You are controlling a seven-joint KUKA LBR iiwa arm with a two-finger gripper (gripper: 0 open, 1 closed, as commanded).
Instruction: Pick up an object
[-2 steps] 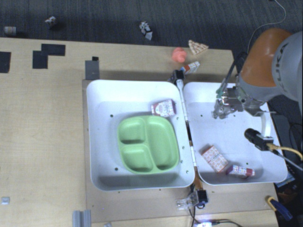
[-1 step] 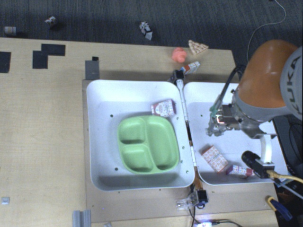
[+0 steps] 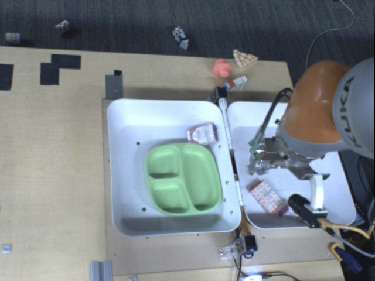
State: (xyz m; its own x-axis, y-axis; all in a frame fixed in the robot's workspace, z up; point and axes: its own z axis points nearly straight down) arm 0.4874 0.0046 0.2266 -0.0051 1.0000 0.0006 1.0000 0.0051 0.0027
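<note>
1. Nearest the bottom of the frame, in the right bin (image 3: 345,174), lies a small flat packet (image 3: 266,195) with a red and white pattern. It looks like thin paper or foil, and it sits on the white floor close to the bin's lower rim.
2. Just above it we see the gripper (image 3: 262,160), a shiny metal part under the grey arm (image 3: 328,110) with its orange band. The packet lies just below the gripper in the frame, a little to the right, and the two are apart. Nothing is between the fingers, and we cannot tell if they are open or closed.
3. The packet's long side runs at a slant, from upper left to lower right. We think the gripper must come down toward the bottom of the frame and close across the short side.
4. In the left bin (image 3: 120,157) rests a green tray (image 3: 183,177), smooth plastic with round corners and three dips.
5. Higher up, a second packet (image 3: 203,134), purple and white, touches the tray's top edge.
6. Farthest away, past the bins, sits a round pink ball (image 3: 222,68) on the wooden bench (image 3: 53,174).
</note>
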